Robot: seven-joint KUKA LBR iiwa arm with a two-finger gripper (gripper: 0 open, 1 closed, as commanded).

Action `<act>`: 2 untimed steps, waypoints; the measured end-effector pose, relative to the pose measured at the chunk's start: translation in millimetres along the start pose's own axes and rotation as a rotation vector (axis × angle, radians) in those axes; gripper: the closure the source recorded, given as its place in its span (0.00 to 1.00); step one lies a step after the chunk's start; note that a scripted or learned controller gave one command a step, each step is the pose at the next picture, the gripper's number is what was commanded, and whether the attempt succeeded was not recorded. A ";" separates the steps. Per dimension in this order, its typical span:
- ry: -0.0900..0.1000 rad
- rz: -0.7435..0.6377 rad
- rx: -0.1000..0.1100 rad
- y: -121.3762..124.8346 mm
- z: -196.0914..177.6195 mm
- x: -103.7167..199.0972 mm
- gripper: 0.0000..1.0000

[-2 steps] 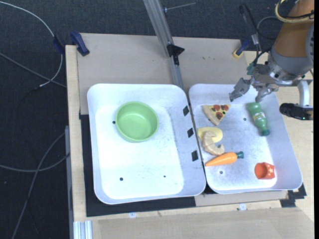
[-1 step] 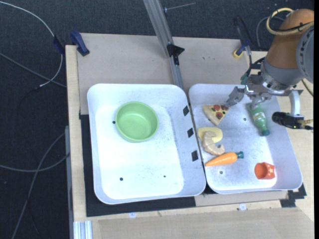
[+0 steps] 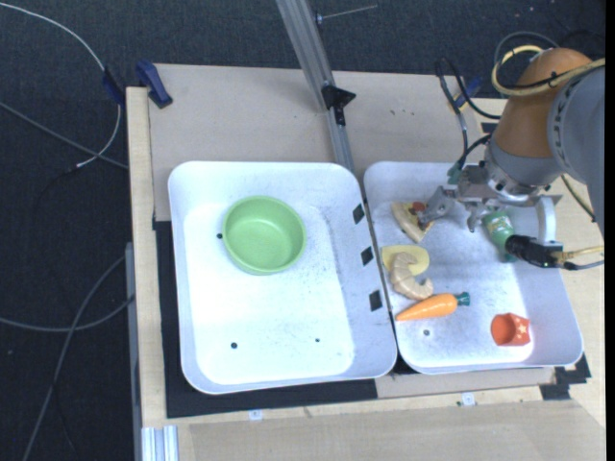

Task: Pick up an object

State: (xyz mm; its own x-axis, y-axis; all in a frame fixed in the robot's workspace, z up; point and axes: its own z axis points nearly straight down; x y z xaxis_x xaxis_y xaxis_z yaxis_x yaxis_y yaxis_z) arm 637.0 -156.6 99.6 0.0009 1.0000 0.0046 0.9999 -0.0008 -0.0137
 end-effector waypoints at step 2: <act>-0.004 -0.002 -0.022 1.8 -85.5 3.9 1.00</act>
